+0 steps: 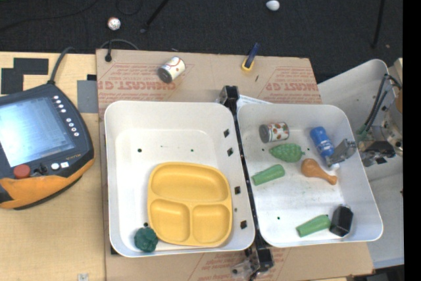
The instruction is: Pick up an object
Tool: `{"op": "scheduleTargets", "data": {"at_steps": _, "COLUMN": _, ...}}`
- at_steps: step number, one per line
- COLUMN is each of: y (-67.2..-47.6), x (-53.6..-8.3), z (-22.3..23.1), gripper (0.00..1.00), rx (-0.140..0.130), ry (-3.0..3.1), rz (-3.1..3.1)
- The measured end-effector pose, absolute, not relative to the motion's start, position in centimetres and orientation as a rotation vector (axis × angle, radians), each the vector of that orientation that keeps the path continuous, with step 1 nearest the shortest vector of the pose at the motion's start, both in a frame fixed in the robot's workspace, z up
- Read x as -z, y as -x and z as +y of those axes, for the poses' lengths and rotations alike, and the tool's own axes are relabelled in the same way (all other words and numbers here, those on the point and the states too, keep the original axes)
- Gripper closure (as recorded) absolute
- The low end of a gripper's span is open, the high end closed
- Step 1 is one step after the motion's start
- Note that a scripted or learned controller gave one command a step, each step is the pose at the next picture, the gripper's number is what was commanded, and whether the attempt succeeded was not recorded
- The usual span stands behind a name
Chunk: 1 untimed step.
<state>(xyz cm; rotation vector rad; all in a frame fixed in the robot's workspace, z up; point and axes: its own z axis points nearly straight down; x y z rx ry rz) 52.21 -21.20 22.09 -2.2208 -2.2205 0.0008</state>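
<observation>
The right bin [365, 204] holds several objects: a small printed can [274, 132], a bumpy green piece [287, 153], a blue bottle [321, 141], a grey metal piece [342, 152], an orange drumstick [318, 171], two green cylinders [268, 174] [312, 225] and a black block [341, 220]. My gripper [376, 152] sits at the view's right edge, just outside the right bin's right rim, beside the grey piece and the blue bottle. Nothing is seen held in it.
The left bin [131, 135] holds a yellow divided plate [191, 203] and a dark green ball [146, 239]. On the cardboard behind the bins lie a small can [172, 68] and a blue-and-yellow tool [250, 57]. A teach pendant [39, 141] rests at the left.
</observation>
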Motion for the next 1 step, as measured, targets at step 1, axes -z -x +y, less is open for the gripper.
{"op": "scheduleTargets", "data": {"at_steps": 1, "y": -49.75, "x": -10.68, "z": -13.66, "gripper": 0.00, "rx": -0.005, "ry": 2.208, "rz": -2.216}}
